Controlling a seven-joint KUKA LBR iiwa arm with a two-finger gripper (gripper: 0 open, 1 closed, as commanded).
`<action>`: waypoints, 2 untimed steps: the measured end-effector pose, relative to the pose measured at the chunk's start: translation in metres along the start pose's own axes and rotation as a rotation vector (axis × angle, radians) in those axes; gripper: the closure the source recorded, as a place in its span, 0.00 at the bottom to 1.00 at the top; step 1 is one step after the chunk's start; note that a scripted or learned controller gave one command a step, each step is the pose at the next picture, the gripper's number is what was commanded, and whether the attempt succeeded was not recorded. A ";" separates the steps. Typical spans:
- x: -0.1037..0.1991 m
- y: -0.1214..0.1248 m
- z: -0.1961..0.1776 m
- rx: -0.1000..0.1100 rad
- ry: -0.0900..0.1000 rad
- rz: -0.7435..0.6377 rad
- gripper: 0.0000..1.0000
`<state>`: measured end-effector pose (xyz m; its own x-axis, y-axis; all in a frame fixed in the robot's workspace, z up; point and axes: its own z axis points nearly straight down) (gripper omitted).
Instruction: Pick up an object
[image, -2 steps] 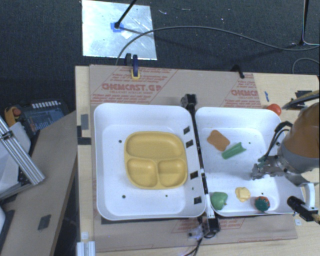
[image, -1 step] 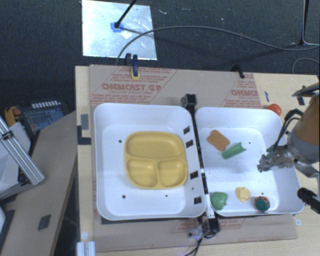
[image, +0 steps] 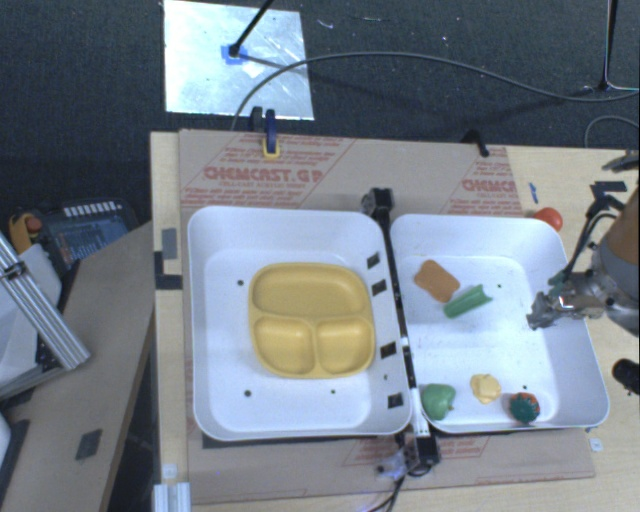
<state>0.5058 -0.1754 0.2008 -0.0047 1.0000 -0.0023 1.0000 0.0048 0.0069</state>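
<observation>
1. Small objects near the front edge, a round teal-and-brown ball (image: 523, 406), a yellow lump (image: 485, 387) and a green leafy piece (image: 437, 399), lie below-left of the jaws (image: 540, 312).
2. Whether the jaws are apart, I cannot tell; nothing seems lifted, so picking remains.

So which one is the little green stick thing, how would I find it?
Look in the right-hand white bin, in its upper half. Beside the orange lump lies a green stick, tilted. It is long and thin, whereas the other green piece at the bottom edge is squat.
</observation>
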 end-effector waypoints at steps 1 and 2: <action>-0.001 0.002 -0.054 -0.001 -0.001 0.000 1.00; 0.057 0.012 -0.043 0.004 0.004 -0.005 1.00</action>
<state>0.5176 -0.1180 0.2440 -0.0102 0.9999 0.0012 0.9999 0.0101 0.0032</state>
